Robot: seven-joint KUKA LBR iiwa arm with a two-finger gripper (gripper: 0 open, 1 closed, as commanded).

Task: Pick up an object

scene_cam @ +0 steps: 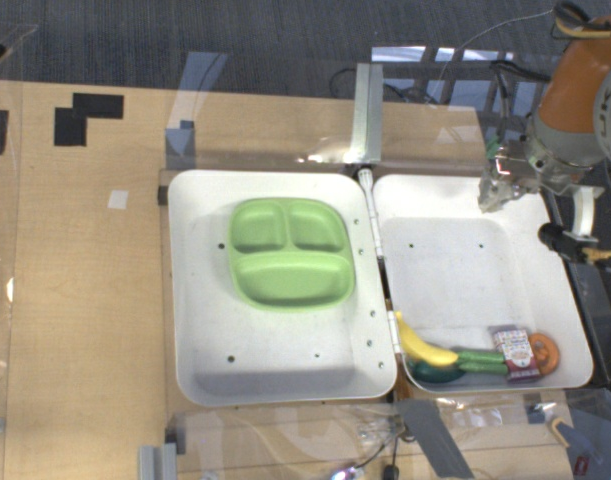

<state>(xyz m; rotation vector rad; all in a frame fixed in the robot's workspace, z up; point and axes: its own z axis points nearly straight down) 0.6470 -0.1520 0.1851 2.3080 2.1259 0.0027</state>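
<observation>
claw [493, 200] over right bin's [465, 268] far corner, grip state unclear, yellow curved banana [421, 344] at near edge

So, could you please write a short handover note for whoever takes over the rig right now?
Tool: over the far right corner of the right bin, holding nothing.
Right bin, near edge: banana, green item, small printed packet and an orange round item, bunched together.
Left bin: green divided plate, flat in the middle.
Done: nothing lifted yet.
Left: move the tool over one object, grasp it and lift it.
</observation>
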